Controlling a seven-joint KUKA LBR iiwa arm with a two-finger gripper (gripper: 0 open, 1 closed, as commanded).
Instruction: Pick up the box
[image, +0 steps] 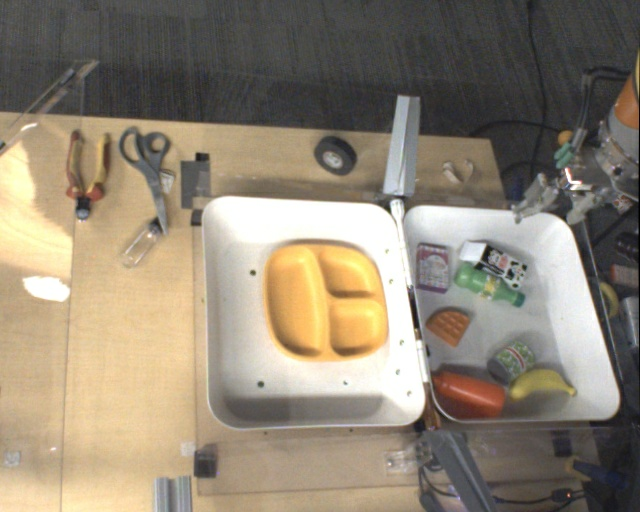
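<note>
A: Right bin (590, 330), contents?
B: Small white box (497, 261) with black marks, upper middle, touching a green bottle (489, 284). Also a purple packet (433, 267), orange pastry (449, 326), tin can (513, 358), banana (542, 383), red item (467, 394).
A: Pincer (560, 190)?
B: Upper right, above the bin's far rim; grip state cannot be told.
A: Left bin (230, 300)?
B: Yellow divided tray (326, 299).

Tray (325, 300) in left bin (230, 300); box (433, 267) in right bin (575, 300).

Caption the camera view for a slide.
Gripper hovers over right white bin's far corner; small black-and-white box lies untouched.
</note>
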